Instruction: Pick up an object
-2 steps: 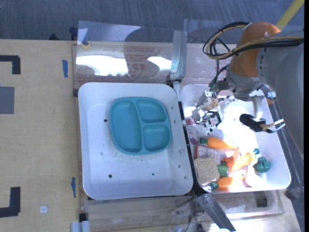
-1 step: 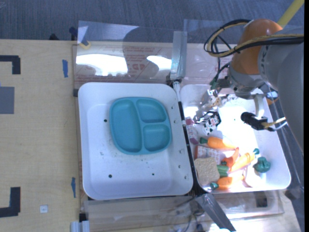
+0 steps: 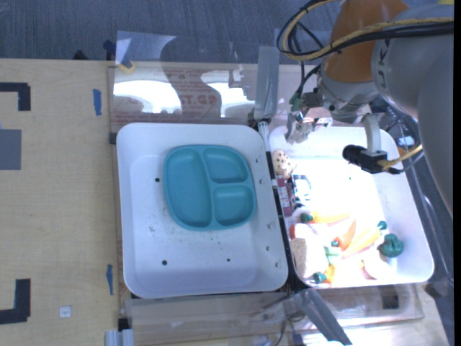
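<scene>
The grey arm with its orange band reaches in from the right, and its gripper [image 3: 299,127] hangs over the back left corner of the right bin [image 3: 414,225]; whether it is parted or closed cannot be told from this angle. Well apart from it, toward the near side of that bin, lies a cluster of small toy foods [image 3: 338,244], among them orange and yellow pieces and a teal object [image 3: 391,246] at the right. A speckled round item [image 3: 281,163] sits just below the gripper. The left bin [image 3: 137,215] holds a teal divided tray [image 3: 209,187].
</scene>
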Available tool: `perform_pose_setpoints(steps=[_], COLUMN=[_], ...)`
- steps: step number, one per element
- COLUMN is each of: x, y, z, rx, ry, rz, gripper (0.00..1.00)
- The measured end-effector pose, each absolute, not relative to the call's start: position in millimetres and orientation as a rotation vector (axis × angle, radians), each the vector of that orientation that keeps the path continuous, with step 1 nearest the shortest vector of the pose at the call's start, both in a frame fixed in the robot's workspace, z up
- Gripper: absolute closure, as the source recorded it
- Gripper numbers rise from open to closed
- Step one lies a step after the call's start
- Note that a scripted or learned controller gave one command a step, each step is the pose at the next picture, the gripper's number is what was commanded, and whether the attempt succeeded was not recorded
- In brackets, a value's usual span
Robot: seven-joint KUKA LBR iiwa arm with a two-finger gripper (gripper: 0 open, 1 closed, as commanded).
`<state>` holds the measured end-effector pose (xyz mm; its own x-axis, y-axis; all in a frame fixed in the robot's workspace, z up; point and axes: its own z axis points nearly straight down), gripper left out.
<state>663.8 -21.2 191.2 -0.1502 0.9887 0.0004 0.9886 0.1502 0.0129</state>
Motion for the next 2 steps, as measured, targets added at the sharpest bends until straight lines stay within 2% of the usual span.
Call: perform_pose_setpoints(steps=[1,2], x=[589.6,580.8], y=[-36,0], z=[205,195], rx=[1.960,2.465], ry=[2.454,1.955], rz=[0.002,-0.004], gripper=[1.00,1.00])
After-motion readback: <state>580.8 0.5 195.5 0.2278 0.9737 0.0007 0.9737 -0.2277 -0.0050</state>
